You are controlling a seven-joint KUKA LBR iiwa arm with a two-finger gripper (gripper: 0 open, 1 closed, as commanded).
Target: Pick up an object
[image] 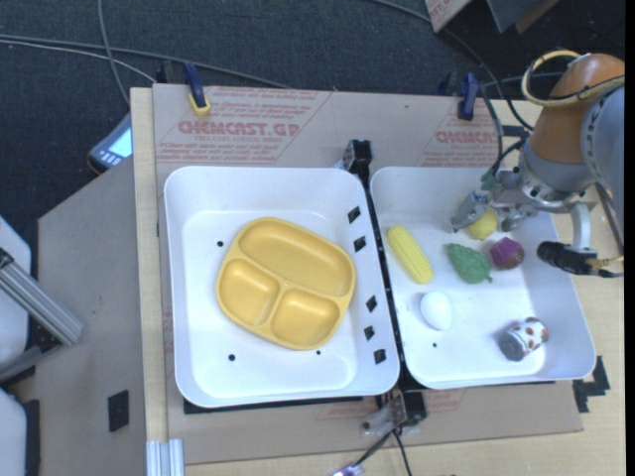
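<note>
Here the gripper (483, 213) sits directly over the yellow object (483, 227).

I see a small round yellow object (483, 227) near the back of the right white bin (417, 365), partly hidden under the gripper (477, 213). It lies just beside a purple round object (507, 254) and near a green leafy toy (468, 263).

I see my arm (580, 117) bent in from the right, its orange band uppermost, wrist angled down and leftward, with the claw (474, 216) low at its tip.
</note>
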